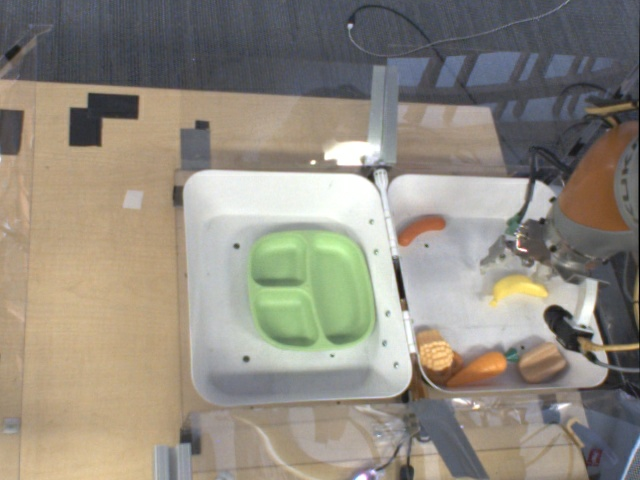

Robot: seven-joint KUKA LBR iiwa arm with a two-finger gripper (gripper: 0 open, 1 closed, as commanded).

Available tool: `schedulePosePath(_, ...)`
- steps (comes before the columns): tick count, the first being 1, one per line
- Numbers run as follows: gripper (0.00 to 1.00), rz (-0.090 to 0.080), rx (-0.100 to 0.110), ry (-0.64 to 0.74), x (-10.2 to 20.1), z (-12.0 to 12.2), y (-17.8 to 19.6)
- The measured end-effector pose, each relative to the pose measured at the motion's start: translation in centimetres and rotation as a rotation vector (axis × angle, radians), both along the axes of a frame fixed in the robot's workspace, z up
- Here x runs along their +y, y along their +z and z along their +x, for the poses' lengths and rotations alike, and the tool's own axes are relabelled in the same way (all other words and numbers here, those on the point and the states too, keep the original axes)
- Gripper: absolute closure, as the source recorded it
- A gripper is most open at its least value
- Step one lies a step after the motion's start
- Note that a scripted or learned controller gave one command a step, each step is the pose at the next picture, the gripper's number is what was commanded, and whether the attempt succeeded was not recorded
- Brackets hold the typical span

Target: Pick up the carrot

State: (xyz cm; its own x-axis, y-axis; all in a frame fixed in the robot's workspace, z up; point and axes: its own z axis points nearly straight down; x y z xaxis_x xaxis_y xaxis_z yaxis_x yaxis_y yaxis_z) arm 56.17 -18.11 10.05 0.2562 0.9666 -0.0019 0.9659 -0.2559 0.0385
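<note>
**Carrot low in right bin, ungripped**

Carrot (pixel 480 368) lying at lower right of frame, touching corn (pixel 435 351). Probably light, stiff, smooth plastic; best pinched across thick middle. Gripper (pixel 518 250) above banana (pixel 518 289), fingers apparently apart, clamped on nothing.

The arm (pixel 600 198) has a rounded orange band above a grey wrist section. Black cables (pixel 560 158) loop beside it, and one black cable (pixel 575 333) curls below. The end effector (pixel 518 245) is small, metallic grey, with dark parts.
</note>
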Motion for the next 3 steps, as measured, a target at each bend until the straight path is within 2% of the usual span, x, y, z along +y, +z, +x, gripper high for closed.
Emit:
schedulePosePath(1, 1.00, -0.001, -0.001, 0.005, 0.1, 0.1, 1.0)
schedulePosePath(2, 1.00, 0.007, 0.034, 0.199, 1.2, -2.4, 3.1)
schedulePosePath(3, 1.00, 0.015, 0.031, -0.173, 9.3, -4.3, 11.4)
